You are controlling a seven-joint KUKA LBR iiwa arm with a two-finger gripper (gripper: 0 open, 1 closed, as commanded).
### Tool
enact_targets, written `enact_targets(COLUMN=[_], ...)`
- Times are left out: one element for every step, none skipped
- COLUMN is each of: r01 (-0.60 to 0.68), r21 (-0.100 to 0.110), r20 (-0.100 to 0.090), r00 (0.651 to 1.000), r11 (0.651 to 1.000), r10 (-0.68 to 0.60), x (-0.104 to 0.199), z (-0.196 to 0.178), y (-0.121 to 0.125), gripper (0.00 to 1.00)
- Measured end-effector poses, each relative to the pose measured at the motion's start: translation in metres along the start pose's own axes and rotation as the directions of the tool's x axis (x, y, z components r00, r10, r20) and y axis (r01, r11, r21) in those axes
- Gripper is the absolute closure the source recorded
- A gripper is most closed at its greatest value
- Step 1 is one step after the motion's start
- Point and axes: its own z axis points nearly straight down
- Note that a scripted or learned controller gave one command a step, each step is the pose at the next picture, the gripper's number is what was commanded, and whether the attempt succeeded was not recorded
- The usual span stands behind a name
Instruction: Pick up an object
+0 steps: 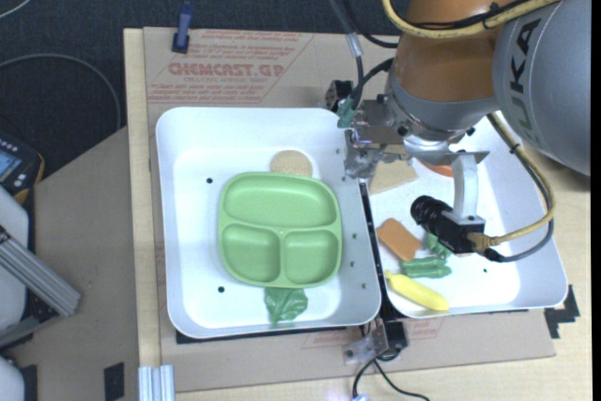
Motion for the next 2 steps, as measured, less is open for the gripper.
enact_targets(r01=[0.001, 0.002], r21=[-0.001, -0.002], r20=[0.001, 0.001], r00=[1.000, 1.000], r11=[1.000, 1.000], r10=[-0.001, -0.002], x=[0.000, 0.001], z=[-0.010, -0.020], y=[0.000, 0.001], gripper=[1.00, 1.00])
